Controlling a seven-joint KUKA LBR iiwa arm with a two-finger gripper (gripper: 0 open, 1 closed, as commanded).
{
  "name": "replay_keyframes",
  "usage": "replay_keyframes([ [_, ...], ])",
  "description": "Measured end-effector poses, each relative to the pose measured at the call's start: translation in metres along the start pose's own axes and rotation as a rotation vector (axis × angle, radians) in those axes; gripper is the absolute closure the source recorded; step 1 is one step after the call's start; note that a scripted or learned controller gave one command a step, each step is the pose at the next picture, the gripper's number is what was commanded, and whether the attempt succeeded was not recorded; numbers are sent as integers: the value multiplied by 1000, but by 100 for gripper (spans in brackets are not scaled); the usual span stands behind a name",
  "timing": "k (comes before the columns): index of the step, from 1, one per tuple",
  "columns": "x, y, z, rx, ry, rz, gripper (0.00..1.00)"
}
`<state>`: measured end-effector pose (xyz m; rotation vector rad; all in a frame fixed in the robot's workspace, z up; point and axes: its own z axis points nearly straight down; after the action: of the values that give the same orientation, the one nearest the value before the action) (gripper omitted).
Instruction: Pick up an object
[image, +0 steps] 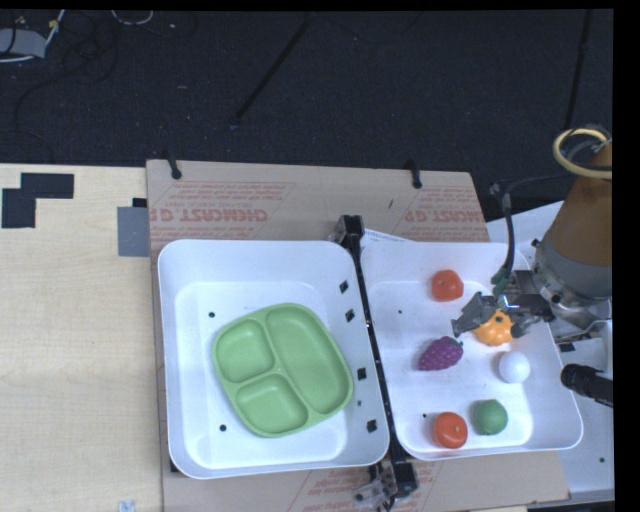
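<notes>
- The gripper (487, 322) hangs low over the right bin (405, 425), its dark fingers spread either side of a small orange toy (494, 329); nothing is pinched yet.
- That orange toy lies mid-bin, with a purple grape bunch (440, 353) just beside it on the left and a white ball (513, 368) near below.
- From where I stand, the close should be slow and centred, so neither finger nudges the grapes.
- I'd want the fingers seated low on the toy before any lift.
- A green divided plate (282, 369) sits in the left bin (180, 300), well apart.
</notes>
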<state>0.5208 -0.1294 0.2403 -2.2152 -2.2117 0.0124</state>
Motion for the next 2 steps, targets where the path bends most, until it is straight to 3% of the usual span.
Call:
replay_keyframes([
  [1, 0, 2, -6, -10, -1, -2, 0],
  [2, 8, 10, 51, -5, 0, -3, 0],
])
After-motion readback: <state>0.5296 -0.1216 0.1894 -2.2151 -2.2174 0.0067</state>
